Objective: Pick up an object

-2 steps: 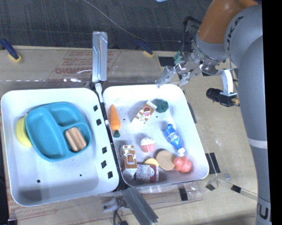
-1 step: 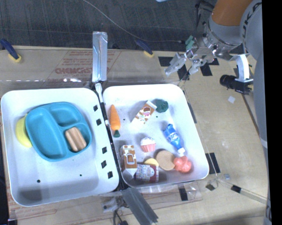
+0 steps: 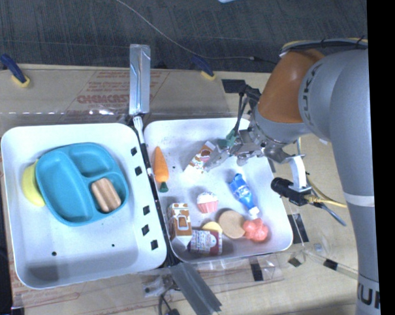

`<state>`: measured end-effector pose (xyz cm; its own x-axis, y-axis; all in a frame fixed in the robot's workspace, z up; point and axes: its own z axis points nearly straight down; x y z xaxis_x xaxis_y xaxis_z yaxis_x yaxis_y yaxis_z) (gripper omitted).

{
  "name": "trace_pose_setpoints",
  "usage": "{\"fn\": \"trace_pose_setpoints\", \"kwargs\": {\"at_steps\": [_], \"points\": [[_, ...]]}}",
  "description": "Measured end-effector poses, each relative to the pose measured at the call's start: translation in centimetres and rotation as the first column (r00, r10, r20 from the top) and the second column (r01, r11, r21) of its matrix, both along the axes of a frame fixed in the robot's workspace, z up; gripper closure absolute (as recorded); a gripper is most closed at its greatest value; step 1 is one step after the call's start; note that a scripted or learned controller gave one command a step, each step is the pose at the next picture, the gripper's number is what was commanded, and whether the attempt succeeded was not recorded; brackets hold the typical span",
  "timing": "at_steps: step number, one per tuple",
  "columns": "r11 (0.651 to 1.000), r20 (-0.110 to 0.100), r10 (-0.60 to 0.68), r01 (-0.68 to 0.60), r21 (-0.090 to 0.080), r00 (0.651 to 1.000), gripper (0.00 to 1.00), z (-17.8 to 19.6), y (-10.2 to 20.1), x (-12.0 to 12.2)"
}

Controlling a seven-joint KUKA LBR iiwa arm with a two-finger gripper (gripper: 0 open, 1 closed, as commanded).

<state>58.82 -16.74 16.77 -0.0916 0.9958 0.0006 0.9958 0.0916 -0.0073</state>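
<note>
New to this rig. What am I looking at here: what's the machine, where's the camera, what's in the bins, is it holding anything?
One fixed camera looks down at a slant on a bench with two shallow white bins side by side. The grey arm with an orange band is a KUKA iiwa robot reaching in from the right; its job is to pick up an object.

The left bin holds a blue divided plate with a toy hot dog in one compartment, and something yellow tucked under the plate's left edge.

The right bin holds toy food: a carrot, a blue bottle, a cupcake, a small box, a can, a round bun-like piece and a pink-red item.

The gripper sits low over the right bin's upper area, beside a small white-and-red item. Whether it grips anything is unclear from here.
</note>
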Motion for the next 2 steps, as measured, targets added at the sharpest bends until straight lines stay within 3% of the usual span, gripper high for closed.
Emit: {"fn": "trace_pose_setpoints", "kwargs": {"at_steps": [1, 2], "points": [[0.999, 0.005, -0.04, 0.04, 0.001, 0.999, 0.0, -7.59, -2.47, -10.43], [0.999, 0.006, -0.035, 0.035, 0.0, 0.999, 1.0, -6.7, -2.51, -10.32]]}}
